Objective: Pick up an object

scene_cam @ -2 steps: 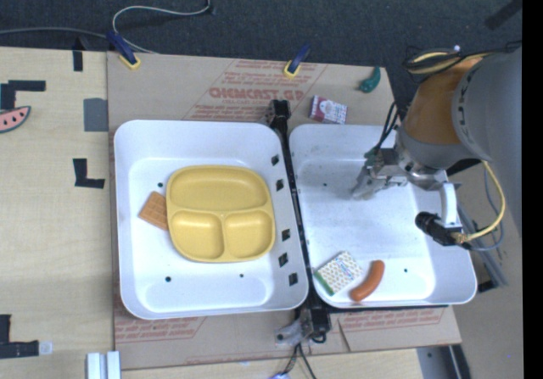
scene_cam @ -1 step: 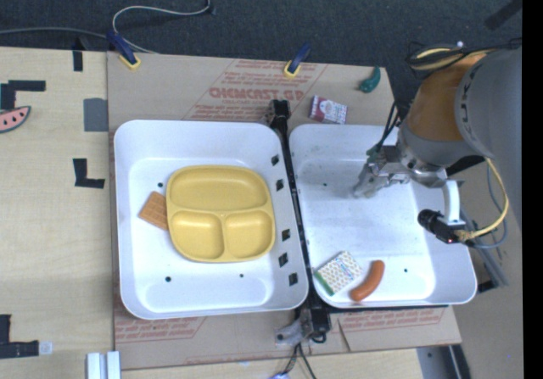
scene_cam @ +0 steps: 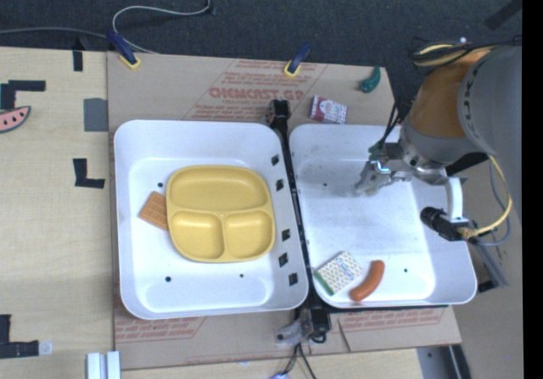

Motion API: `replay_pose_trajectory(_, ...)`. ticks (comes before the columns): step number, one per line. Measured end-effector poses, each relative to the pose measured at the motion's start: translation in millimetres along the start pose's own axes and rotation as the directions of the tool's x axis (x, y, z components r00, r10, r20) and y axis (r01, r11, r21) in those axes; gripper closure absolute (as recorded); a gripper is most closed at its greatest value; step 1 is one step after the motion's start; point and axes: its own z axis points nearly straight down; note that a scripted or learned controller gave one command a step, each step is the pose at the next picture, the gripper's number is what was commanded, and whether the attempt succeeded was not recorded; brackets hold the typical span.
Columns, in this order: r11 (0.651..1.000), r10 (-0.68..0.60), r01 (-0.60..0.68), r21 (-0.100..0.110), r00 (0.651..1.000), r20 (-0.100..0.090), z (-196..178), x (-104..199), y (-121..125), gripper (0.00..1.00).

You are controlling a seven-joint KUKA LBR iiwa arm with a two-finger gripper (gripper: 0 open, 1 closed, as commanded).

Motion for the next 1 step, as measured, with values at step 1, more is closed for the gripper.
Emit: replay_pose_trajectory(1, 1.000, 0.000, 0.000, 0.001, 1.000, -0.001, -9.3, 0.5, 0.1, 1.00)
